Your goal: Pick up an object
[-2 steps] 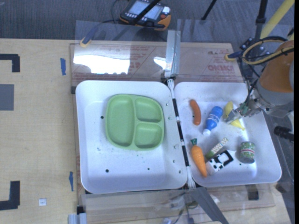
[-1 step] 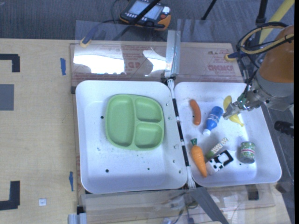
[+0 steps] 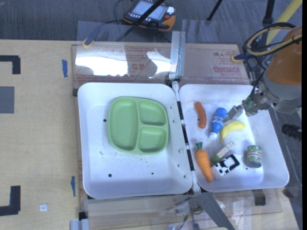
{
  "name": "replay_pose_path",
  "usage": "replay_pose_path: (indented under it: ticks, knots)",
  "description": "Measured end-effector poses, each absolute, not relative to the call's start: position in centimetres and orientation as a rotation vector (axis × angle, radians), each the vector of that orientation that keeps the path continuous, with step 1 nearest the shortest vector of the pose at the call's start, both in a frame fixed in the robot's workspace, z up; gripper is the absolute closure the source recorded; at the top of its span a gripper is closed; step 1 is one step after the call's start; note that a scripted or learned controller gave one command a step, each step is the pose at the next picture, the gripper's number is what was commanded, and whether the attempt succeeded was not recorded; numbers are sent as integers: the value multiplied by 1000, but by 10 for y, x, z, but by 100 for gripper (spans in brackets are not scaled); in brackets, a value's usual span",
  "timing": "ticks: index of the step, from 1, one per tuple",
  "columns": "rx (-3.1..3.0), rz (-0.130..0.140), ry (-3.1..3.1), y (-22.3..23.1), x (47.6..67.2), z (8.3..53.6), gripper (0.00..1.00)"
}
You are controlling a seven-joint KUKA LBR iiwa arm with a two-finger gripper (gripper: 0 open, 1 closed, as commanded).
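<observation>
Item 1: a curved yellow plastic banana (image 3: 232,129) is seen in the middle of the right white bin (image 3: 276,169), right of centre in the frame. Just to its left a small blue-and-white bottle (image 3: 218,120) is laid at a slant, and further left an orange-red sausage-shaped toy (image 3: 200,115) is placed upright in the frame.

Item 2: the two-finger gripper (image 3: 238,111) is positioned just above the banana and beside the bottle's upper right, at the end of the grey arm with its orange band (image 3: 285,66) entering from the upper right. How far its fingers are parted cannot be told, and nothing is seen clasped between them.

Item 3: below the banana, a striped wrapped bar (image 3: 224,151) and a black-and-white checked block (image 3: 226,165) are set close together. An orange carrot with a green top (image 3: 203,163) lies to their left, and a green-labelled round can (image 3: 253,155) to their right.

Item 4: in the left white bin (image 3: 91,143), a light green 3-compartment plastic tray (image 3: 138,124) is laid flat at the centre.
</observation>
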State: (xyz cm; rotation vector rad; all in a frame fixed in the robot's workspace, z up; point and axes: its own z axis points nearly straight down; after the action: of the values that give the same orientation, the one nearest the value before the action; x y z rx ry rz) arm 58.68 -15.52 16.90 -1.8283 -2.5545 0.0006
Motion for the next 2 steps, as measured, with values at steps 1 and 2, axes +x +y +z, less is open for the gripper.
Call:
replay_pose_path:
  ticks: [1, 2]
  knots:
    - [-1755, -6, -2616, -126, 586, 86, 0]
    - [-1757, -8, -2616, -126, 588, 95, 100]
